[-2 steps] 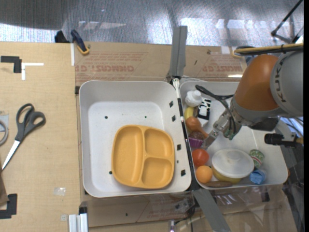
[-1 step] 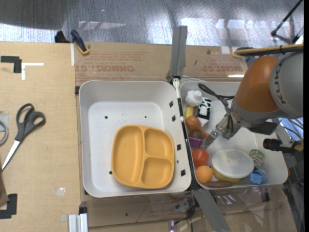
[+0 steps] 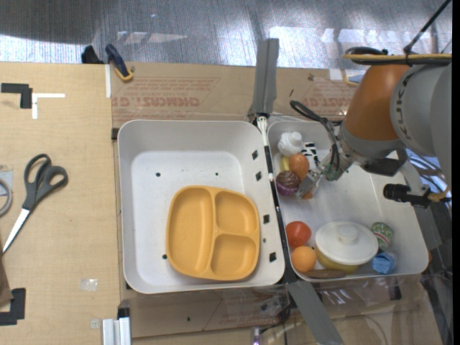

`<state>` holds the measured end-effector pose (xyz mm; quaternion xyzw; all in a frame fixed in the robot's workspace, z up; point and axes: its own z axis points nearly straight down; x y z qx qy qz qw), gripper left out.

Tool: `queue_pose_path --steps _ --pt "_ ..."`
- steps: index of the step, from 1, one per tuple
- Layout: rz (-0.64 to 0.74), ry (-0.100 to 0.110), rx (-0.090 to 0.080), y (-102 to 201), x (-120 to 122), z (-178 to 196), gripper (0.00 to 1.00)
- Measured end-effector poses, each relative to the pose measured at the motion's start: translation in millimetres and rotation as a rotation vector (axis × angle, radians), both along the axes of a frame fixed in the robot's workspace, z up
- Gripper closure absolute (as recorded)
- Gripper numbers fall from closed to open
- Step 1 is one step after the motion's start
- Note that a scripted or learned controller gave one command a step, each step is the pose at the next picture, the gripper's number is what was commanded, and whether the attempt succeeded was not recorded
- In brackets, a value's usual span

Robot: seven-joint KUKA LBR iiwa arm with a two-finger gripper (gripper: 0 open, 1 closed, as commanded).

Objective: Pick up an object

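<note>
Orange and purple playthings crowd the right bin [image 3: 402,214], where the arm's gripper [image 3: 316,180] sits low among the items at the bin's upper left, just beside a small orange piece [image 3: 298,165] and a purple-and-tan one [image 3: 288,182]. Whether the gripper is spread, closed or clasping anything cannot be made out at this size and angle, so no object can be called picked up; the orange piece appears to be the likeliest target, and by the look of it the grasp and the lift both remain to be done. Around that spot lie a white toy [image 3: 290,144] near the bin's top wall and a small black-and-white item [image 3: 310,151] beside it. Toward the near end of the same bin sit a red tomato-like ball [image 3: 297,232], an orange ball [image 3: 303,259] just below it, a white lidded pot [image 3: 346,245] next to both, and beyond the pot a green-patterned piece [image 3: 382,234] and a blue one [image 3: 384,263]. The left bin [image 3: 144,164] holds a single yellow divided plate [image 3: 213,233], three compartments, nothing in them. Outside the bins, scissors [image 3: 32,192] rest on the wooden bench [image 3: 57,264], well apart from the action.
</note>
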<state>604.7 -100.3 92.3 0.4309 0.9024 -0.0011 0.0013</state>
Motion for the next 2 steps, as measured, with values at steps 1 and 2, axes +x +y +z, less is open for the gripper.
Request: queue_pose_path --steps 1,2 --pt "0.001 0.003 -0.002 -0.7 -0.5 9.7 1.0" --pt "-0.083 0.01 -0.004 42.9 30.1 100.7 1.0"
